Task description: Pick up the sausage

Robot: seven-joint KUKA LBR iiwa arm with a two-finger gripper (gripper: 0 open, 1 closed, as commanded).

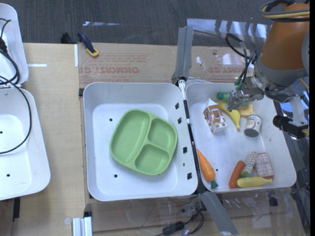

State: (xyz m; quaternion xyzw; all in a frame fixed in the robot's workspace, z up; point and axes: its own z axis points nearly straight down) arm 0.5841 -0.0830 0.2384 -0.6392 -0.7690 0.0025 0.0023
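The arm is in over the right bin [290,168] now, reaching from the right side, and the gripper [239,98] is poised low at the far end, right above a banana [235,116] with something green just behind it. Is it open or closed? From here I can't tell; the wrist and cables hide too much.

The sausage [236,174] is nowhere near that spot. It lies at the near end of the same bin, a reddish-orange stub beside a yellow piece [254,182] and a small printed packet [260,164], with the carrot [206,167] over by the dividing wall. So the target sits straight toward the near edge from the tool, well apart, with a little can [252,126] and a carton [215,118] between or alongside the path.

Its long axis runs roughly far-to-near with a slight slant (closer to upright in the picture than level), so I'd judge the fingers want to close across it, side to side.

The left bin [93,132] holds a green divided plate [143,141].
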